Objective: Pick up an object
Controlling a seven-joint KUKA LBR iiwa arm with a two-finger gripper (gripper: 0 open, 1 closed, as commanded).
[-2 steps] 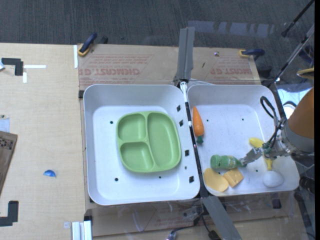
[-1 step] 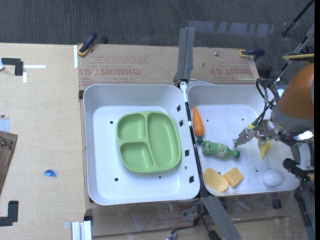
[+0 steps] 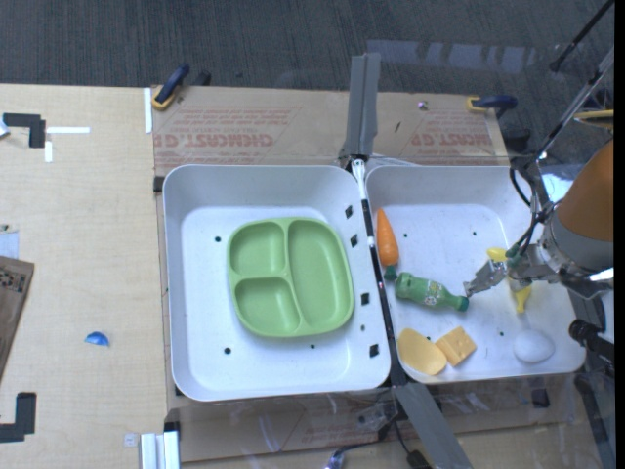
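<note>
While the arm [image 3: 591, 213] reaches in from the right over the right bin [image 3: 439, 189], its hand [image 3: 496, 274] sits low above the bin floor, near the middle of that bin and just right of the green bottle [image 3: 430, 293]. One thin finger [image 3: 481, 279] slants down toward the bottle's cap end; whether the fingers are apart or together I cannot tell, and nothing is seen between them. The green bottle lies on its side, just below the orange carrot [image 3: 387, 238], which rests against the bin's left wall. Small yellow pieces [image 3: 520, 296] show close under the wrist. Nearer the front edge lie a pale yellow round piece [image 3: 421, 352] and an orange cheese-like wedge [image 3: 456, 345], touching each other, with a white egg-shaped object [image 3: 533, 346] well to their right. The left bin [image 3: 195, 262] holds a green divided plate [image 3: 291, 277] with three compartments. A small blue item [image 3: 96, 339] lies on the wooden surface [image 3: 78, 242] far left.
</note>
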